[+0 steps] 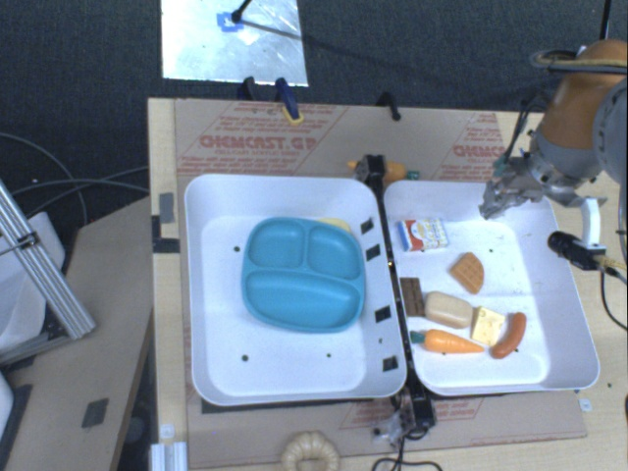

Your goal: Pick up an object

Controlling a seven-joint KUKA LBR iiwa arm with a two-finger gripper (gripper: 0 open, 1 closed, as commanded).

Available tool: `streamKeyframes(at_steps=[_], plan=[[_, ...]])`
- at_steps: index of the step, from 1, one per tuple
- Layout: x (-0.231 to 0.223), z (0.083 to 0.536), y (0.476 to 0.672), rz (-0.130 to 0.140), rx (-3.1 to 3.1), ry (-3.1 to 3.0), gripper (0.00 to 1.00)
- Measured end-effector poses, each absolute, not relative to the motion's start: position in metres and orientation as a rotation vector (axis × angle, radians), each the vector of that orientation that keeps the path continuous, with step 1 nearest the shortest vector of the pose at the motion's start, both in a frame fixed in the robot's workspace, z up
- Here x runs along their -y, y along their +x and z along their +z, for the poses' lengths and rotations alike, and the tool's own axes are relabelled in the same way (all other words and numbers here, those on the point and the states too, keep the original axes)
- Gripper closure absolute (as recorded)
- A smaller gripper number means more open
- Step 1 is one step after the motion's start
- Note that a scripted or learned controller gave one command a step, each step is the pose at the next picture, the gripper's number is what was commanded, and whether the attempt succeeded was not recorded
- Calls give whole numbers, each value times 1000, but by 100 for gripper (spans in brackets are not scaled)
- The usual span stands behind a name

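Observation:
The right bin (pixel 549 263) holds a small red, white and blue carton (pixel 423 234), a tan cracker (pixel 468 272), a brown chocolate bar (pixel 411 296), a beige bread roll (pixel 448 309), a yellow cheese wedge (pixel 488 326), an orange carrot (pixel 450 341) and a red sausage (pixel 509 335). My gripper (pixel 497 201) hangs over the bin's far right corner, up and to the right of the carton, with nothing seen in it.
The left bin (pixel 216 263) holds a blue divided plate (pixel 302 274), with a yellow thing (pixel 337 224) peeking out behind it. A braided ring (pixel 311 453) lies on the bench in front of the bins. An orange item (pixel 392 172) sits behind the divider.

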State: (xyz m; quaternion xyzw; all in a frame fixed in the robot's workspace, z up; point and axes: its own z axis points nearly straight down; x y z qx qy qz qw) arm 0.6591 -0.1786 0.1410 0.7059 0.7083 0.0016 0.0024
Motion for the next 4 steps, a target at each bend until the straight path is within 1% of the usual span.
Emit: streamKeyframes(at_steps=[1, 2, 3, 4], plan=[[176, 205, 661, 6, -2222, 2212, 100], [176, 227, 662, 5, -2224, 2212, 100], [146, 229, 631, 1, -2229, 2214, 100], [104, 222, 590, 0, -2232, 2215, 100]])
